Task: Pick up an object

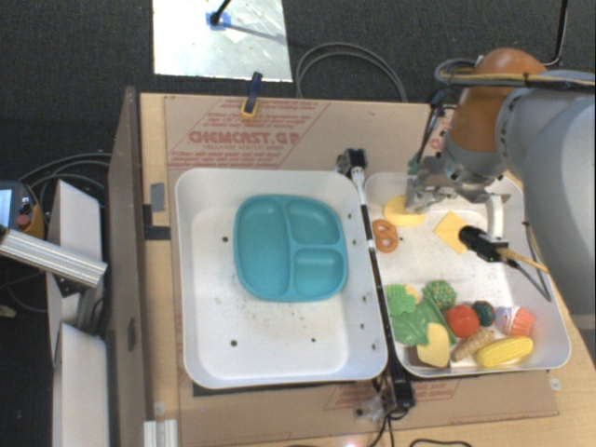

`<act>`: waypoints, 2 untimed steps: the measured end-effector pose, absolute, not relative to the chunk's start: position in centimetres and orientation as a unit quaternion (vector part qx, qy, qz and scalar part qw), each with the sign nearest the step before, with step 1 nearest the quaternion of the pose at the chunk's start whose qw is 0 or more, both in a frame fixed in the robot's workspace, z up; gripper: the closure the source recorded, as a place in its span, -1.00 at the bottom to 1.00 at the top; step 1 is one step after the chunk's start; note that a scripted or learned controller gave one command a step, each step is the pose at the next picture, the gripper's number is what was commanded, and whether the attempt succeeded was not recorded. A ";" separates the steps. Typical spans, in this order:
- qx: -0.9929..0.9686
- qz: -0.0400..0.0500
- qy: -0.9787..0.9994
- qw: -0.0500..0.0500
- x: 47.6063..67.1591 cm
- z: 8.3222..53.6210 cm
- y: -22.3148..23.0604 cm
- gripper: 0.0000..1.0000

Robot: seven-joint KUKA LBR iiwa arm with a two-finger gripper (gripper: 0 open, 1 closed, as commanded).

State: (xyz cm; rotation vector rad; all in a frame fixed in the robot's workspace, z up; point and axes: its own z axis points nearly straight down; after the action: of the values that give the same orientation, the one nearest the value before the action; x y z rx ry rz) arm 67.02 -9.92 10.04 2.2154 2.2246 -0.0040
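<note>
Nothing lifted yet: gripper (416, 196), finger state impossible to tell, low over yellow piece (402, 214) at right bin's (557, 343) far-left corner, grasp and lift remaining.

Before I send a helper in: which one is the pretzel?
Look in the right bin, at its left wall beside the divider. The pretzel lies there, just below the pale yellow piece. It alone is an orange-brown twisted loop with holes.
</note>
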 end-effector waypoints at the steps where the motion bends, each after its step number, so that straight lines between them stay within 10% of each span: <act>1: 0.705 -0.002 0.709 0.001 67.0 10.0 -9.9 -1.00; 2: 0.705 0.000 0.709 0.001 66.9 8.5 -9.0 -1.00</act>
State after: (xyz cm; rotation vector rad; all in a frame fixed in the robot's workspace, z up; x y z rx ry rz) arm 66.89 -9.02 8.45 2.2148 2.2252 0.0012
